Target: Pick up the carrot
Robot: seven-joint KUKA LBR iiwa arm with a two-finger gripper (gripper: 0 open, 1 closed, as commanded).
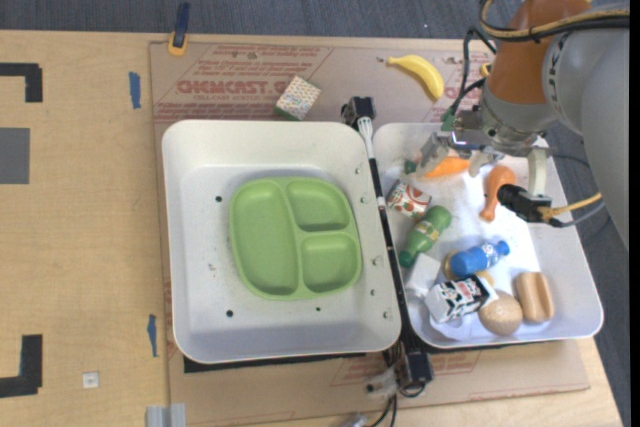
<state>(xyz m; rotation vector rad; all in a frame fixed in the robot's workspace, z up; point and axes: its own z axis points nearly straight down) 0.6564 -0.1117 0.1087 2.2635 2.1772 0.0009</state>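
My pincer hangs over the carrot, which lies lengthwise toward the green bottle; whether my pincer is gripping, I cannot tell.

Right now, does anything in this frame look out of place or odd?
Yes: a banana and a small patterned cube lie on the cardboard behind the bins, outside both. The green divided plate sits alone in the left bin, while all other items crowd the right bin.
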